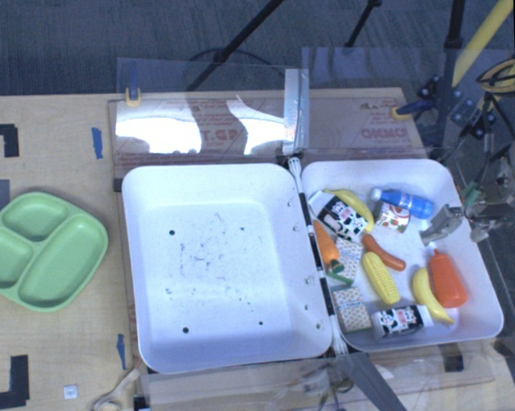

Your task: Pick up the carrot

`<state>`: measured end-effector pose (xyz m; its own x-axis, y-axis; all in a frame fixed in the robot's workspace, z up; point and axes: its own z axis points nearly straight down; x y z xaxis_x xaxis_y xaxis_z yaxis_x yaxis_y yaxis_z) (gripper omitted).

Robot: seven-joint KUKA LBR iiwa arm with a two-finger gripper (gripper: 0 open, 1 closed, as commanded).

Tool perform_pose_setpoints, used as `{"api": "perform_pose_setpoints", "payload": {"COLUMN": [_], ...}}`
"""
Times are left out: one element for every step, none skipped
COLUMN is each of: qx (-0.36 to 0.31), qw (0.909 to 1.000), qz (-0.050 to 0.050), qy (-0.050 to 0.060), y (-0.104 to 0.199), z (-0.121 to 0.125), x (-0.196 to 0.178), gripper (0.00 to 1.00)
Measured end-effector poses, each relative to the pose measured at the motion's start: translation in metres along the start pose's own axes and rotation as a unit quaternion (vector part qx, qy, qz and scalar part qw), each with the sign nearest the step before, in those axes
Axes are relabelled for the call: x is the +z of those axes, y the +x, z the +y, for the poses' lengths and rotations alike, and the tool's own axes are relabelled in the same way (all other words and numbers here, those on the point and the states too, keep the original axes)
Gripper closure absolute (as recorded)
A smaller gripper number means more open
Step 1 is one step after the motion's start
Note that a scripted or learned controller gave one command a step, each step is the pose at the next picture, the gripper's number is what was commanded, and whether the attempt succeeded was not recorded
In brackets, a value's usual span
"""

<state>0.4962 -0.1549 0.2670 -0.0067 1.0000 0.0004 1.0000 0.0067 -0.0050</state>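
Orange, and judged light, stiff and smooth, the carrot [326, 244] is seen well left of the gripper [444, 224], against the bin [484, 314] wall. Its mid-body is best gripped. Jaw opening cannot be told.

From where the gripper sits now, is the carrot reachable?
Probably yes. The carrot lies uncovered along the right bin's left wall, and the gripper is above the same bin. The wall, the cow-print carton and the sausage crowd it, so finger room looks tight.
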Motion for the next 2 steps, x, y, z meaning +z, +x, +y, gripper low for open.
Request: {"api": "perform_pose_setpoints", "payload": {"qx": [0.022,-0.102], "qw": [0.9998,0.9948], "qz": [0.001,0.002], "qy": [0.001,0.001], "y": [-0.035,-0.017], "z": [-0.011,-0.017], "x": [0.108,0.096], "gripper": [0.0,0.0]}}
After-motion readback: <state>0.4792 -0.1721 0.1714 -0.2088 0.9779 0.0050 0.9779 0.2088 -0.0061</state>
